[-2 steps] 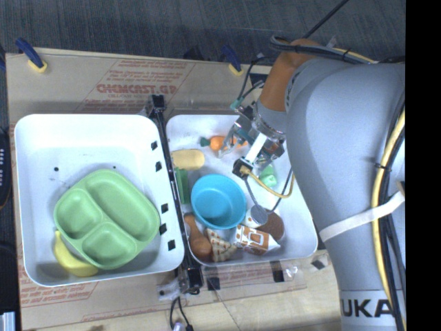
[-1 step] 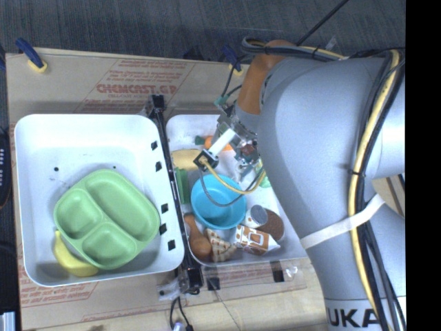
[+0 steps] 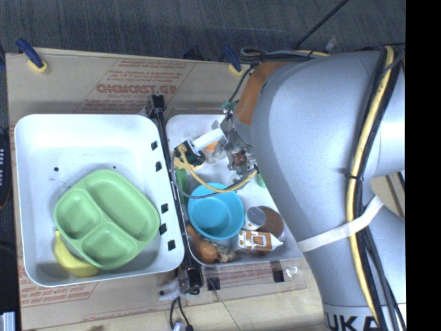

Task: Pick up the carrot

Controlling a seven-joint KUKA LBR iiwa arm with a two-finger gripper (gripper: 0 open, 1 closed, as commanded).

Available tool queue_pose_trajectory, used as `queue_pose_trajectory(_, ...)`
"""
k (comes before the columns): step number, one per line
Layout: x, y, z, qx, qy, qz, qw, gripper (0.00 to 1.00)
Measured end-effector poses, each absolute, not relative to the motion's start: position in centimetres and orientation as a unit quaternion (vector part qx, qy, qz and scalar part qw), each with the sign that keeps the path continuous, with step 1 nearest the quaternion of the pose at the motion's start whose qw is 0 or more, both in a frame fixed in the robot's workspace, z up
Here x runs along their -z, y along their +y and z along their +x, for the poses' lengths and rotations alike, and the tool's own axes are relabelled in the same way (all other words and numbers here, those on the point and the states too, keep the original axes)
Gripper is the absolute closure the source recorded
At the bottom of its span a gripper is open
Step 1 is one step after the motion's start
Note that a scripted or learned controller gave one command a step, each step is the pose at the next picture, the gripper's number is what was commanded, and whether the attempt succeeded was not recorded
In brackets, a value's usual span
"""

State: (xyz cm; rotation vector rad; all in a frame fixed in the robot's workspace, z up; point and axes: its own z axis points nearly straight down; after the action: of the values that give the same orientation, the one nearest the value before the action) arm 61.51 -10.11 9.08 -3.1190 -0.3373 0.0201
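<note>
the carrot is far from the claw

we think the carrot (image 3: 203, 249) is the orange-brown thing at the near end of the right bin (image 3: 201, 123). it is partly hidden, so we are not fully sure. it lies low in the corner, touching the blue bowl (image 3: 216, 214), which sits just behind it. a little box (image 3: 256, 241) lies just beside it on the right. a round brown thing (image 3: 267, 221) sits behind the box.

the claw (image 3: 238, 156) hangs over the far end of the same bin, past the blue bowl. we cannot tell if the claw is open or closed. we see nothing held in it. the big grey arm (image 3: 324, 150) covers the right side of the bin.

the left bin (image 3: 27, 126) holds a green plate (image 3: 107, 216) with a yellow thing (image 3: 72, 261) under it.

here is what could go wrong. the carrot is squeezed between the bowl, the box and the bin wall. so the claw may bump the bowl or grab the box. the carrot is round and may slip out. the claw could also hit the bin wall when it goes down.
</note>
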Motion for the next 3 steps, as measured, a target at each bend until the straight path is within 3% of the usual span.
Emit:
queue_pose_trajectory(1,-10.0,-9.9,61.4,-0.0106,-0.111,-0.994,0.007,1.0)
queue_pose_trajectory(2,-17.9,-12.0,56.6,-0.0025,-0.107,-0.994,0.003,1.0)
queue_pose_trajectory(3,-29.3,-7.1,57.8,-0.0012,-0.114,-0.993,0.002,1.0)
